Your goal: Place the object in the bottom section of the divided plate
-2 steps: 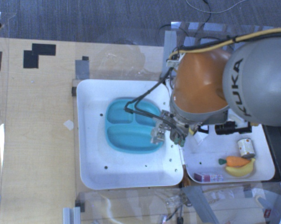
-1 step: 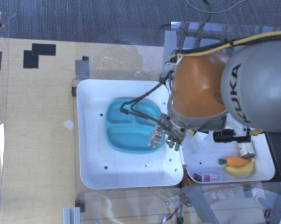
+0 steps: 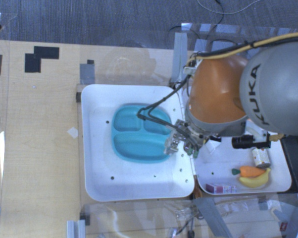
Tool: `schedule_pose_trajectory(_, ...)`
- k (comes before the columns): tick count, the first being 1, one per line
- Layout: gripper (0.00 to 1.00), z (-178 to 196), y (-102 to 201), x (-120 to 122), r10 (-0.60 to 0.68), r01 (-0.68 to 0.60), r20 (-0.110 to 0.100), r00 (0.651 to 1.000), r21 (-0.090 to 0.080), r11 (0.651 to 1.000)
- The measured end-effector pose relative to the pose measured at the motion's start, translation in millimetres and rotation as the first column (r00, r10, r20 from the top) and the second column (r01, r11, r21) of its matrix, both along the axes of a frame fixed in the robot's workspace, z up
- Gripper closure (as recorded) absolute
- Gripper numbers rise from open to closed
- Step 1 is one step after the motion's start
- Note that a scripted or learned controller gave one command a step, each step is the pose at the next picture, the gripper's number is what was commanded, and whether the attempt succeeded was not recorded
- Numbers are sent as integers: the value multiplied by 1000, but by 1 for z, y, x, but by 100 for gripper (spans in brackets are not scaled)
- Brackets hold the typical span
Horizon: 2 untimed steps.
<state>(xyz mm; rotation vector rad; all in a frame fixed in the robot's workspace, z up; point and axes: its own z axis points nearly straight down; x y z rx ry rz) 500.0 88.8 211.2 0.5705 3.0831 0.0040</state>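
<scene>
Gripper (image 3: 173,146) hovers at the blue divided plate's (image 3: 139,140) right edge; whether it grips anything I cannot tell.

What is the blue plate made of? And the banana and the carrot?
The blue divided plate looks like smooth moulded plastic, one even colour with rounded ridges. The yellow banana and orange carrot look like plastic toys, flat bright colours, though they are small here.
</scene>
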Motion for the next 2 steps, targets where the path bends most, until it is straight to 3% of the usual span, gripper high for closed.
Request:
schedule_pose_trajectory(1,100,5,87,1,167,-167,2,986,1,986)
schedule_pose_trajectory(2,0,5,87,1,167,-167,2,986,1,986)
